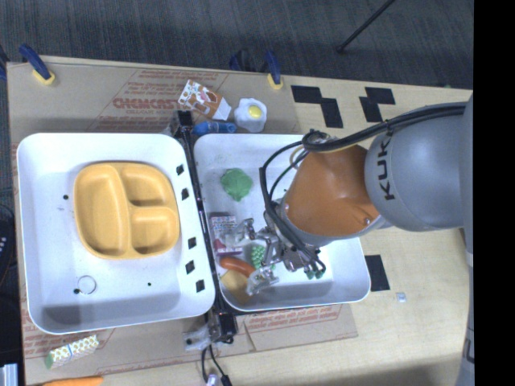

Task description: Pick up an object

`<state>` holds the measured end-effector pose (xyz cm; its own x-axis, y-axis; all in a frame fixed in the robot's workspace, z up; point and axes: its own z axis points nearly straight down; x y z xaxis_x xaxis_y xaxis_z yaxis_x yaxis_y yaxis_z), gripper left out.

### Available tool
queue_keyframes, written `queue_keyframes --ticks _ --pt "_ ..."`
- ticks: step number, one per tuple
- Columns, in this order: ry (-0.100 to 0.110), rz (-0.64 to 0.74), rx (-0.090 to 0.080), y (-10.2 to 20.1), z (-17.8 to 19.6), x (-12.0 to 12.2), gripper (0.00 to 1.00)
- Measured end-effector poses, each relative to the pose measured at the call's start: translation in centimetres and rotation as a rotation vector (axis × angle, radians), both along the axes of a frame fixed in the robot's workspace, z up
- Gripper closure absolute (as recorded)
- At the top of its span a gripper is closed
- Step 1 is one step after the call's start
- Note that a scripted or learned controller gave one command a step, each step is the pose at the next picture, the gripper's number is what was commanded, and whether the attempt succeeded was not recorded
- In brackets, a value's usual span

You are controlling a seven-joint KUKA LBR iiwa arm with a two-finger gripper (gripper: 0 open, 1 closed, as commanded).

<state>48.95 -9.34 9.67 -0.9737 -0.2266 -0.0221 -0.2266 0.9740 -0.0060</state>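
Observation:
My gripper (261, 265) is down in the right bin (346, 284), near its front left part, among several small items. A green and white piece (257, 254) lies right at the fingers, and an orange-red sausage-like item (235, 264) and a yellowish piece (234, 280) lie just to its left. A clear wrapped packet (226, 228) lies behind them. A green round lump (236, 183) sits farther back in the same bin. A small green item (315, 273) lies to the right of the gripper. The arm's orange band (326, 195) hides much of the bin's right side.
The left bin (40, 240) holds a yellow divided tray (126, 208). Behind the bins on the cardboard lie a printed small box (198, 97), a blue item (214, 126) and a white and yellow egg-like toy (251, 113). Clips sit along the divider (193, 240) between bins.

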Motion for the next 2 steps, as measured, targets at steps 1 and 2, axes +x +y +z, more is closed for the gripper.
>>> queue_keyframes --ticks 1,2 --pt "-0.001 0.153 -0.007 -0.02 0.01 0.17 0.0" --pt "0.004 0.156 -0.004 0.21 0.94 0.14 1.0"
